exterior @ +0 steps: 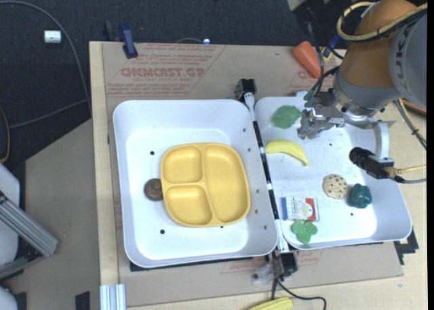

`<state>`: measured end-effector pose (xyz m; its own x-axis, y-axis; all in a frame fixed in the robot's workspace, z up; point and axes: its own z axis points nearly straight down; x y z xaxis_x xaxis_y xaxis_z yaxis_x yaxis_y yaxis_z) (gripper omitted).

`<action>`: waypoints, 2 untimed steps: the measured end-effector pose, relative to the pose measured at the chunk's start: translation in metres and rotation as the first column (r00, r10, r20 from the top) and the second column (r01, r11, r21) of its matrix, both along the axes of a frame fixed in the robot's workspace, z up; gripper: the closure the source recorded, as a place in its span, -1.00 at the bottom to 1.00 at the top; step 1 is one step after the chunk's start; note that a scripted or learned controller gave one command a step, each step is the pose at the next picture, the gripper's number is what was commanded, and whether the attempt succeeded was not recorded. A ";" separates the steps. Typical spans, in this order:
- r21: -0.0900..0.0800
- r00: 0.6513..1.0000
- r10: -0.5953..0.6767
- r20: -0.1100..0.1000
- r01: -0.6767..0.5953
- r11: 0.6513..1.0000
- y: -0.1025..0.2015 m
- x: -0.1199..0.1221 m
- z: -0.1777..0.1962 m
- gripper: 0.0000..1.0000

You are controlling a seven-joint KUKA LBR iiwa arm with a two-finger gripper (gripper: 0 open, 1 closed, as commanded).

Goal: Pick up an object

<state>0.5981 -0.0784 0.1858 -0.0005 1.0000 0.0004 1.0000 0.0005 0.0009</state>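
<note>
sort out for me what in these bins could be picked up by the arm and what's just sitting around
Candidates for the pick, right bin:
gripper
green leafy piece
banana
cookie
dark green toy
small carton
green piece

Lying about:
yellow divided plate
brown disc
left bin
blue clip

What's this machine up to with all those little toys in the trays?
A robot arm is reaching in over the right bin, and its gripper hangs near the far end, beside a light green piece. It holds nothing that I can see. In that bin lie a banana, a cookie, a dark green item, a small printed packet and a green leafy piece. The left bin holds a yellow divided plate and a brown round thing.
</note>
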 end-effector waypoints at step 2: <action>-0.002 1.000 -0.002 -0.002 0.002 1.000 -0.059 0.034 -0.086 -1.00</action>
